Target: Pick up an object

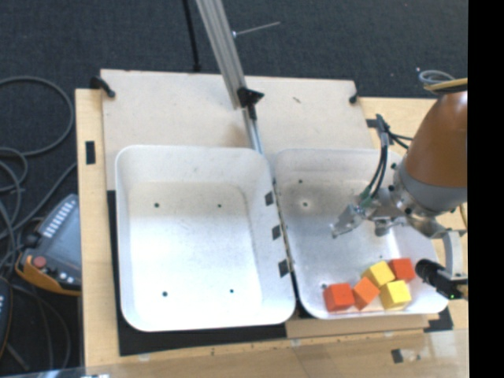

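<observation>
Blocks point(370, 288): 5, 3 orange + 2 yellow, packed touching at near edge of right bin point(315, 179) | hand point(346, 220) above bin mid, apart from blocks, nothing in it, open/closed can't tell | left bin point(197, 235) on counter point(173, 101) | risk: tight cluster by bin wall, so hand may jam on neighbours, nudge pile, close on 0.

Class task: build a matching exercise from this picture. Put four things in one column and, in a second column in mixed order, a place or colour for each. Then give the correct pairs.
1. left bin
2. blocks
3. gripper
4. metal pole

A. over the right bin's middle
B. leaning from the top edge
C. orange and yellow, near corner of the right bin
D. white, beside the right bin

Pairs: 1-D, 2-C, 3-A, 4-B
</observation>
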You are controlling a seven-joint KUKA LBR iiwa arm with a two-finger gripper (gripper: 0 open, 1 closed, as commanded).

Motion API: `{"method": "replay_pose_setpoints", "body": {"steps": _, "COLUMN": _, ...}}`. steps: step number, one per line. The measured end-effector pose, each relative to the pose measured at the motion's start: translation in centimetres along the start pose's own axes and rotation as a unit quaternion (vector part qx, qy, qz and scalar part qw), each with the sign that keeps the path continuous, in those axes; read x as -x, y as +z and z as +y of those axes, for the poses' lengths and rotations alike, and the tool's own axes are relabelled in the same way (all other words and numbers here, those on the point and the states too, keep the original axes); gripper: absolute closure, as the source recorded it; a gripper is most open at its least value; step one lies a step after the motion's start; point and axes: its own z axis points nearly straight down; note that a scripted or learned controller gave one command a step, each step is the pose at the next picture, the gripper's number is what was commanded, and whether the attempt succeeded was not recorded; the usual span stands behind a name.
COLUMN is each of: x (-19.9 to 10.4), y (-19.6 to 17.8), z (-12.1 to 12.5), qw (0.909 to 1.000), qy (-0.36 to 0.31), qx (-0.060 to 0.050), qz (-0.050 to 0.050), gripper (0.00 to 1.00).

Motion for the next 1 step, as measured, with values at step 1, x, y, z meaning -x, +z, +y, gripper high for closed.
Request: {"method": "replay_pose_setpoints", "body": {"steps": 1, "x": 0.61, "y": -2.28, "z": -2.45, "qw": 1.0000, "qy": -0.002, "qx": 0.000, "qz": 0.000, "gripper": 0.00}}
